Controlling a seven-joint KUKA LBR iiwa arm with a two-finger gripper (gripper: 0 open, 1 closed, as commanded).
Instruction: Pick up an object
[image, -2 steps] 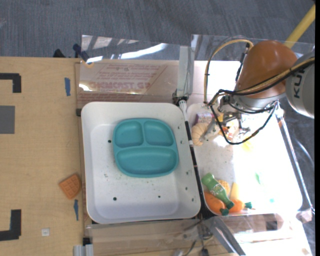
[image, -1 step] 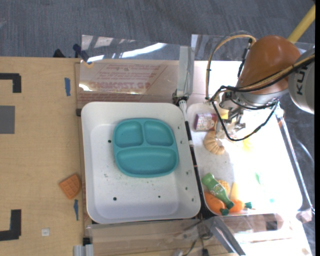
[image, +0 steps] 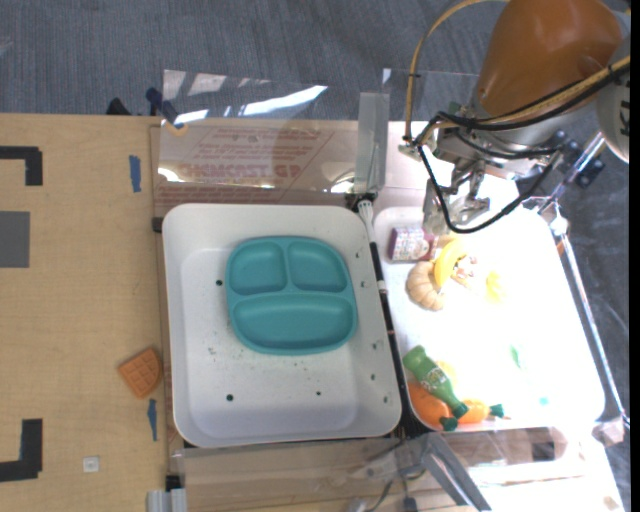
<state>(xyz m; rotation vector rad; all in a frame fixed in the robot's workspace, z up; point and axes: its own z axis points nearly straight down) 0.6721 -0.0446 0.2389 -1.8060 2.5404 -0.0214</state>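
From above, the counter (image: 70, 300) is tan board with black corner marks and blue tape; grey carpet shows beyond its far edge. Two white bins sit side by side. The left bin (image: 190, 390) holds a teal divided plate (image: 290, 293). The right bin (image: 540, 340) holds a small pink-labelled cup (image: 409, 243), a banana (image: 457, 265), a tan croissant-like piece (image: 424, 287), a green bottle (image: 432, 378) and an orange carrot (image: 440, 410) near the front corner. A waffle-like toy (image: 141, 371) lies on the counter left of the bins. The tool (image: 462, 205) hangs above the right bin's far edge, just behind the banana; cables cross it, so its state cannot be told
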